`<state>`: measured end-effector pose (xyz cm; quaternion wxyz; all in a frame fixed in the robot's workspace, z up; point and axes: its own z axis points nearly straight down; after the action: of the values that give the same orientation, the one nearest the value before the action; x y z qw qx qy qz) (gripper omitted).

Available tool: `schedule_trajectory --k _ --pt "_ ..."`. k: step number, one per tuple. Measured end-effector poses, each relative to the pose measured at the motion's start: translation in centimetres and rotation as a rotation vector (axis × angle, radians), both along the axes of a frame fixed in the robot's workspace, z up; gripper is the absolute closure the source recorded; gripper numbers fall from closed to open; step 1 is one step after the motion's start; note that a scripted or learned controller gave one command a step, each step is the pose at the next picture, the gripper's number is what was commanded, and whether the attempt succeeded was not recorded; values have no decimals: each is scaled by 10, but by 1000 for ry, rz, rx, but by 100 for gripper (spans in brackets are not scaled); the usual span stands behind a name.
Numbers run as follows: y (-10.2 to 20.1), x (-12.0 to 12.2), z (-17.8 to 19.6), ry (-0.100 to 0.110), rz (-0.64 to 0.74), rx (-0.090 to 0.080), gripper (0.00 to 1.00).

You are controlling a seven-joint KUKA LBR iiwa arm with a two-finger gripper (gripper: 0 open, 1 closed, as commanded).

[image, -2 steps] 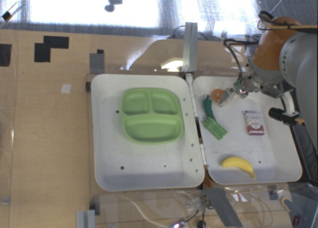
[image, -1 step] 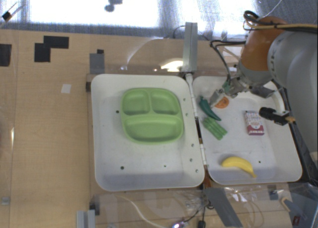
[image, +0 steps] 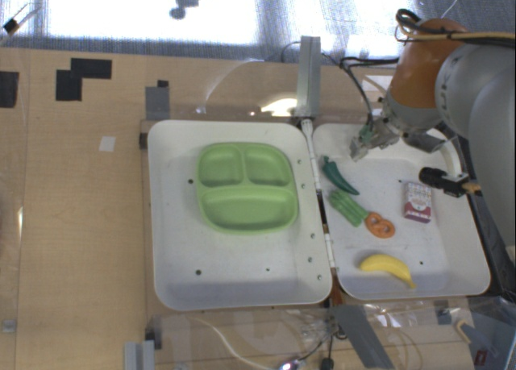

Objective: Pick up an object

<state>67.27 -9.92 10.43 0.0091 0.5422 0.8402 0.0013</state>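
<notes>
While hovering at the back of the right shallow white bin, two-finger gripper grasps nothing; finger spread impossible to tell. Nearest target: dark green plastic pepper, just beside at 7 o'clock, long axis running 11-to-5.

The bins look like smooth, matt white plastic. The green tray is glossy plastic. The bench looks like pale wood.

One fixed camera looks down at a slant on both white bins from above the bench
</notes>
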Motion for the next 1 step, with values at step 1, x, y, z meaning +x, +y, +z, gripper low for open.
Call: schedule_trajectory --k 1 --pt "-22 -2 138 5 134 4 100"
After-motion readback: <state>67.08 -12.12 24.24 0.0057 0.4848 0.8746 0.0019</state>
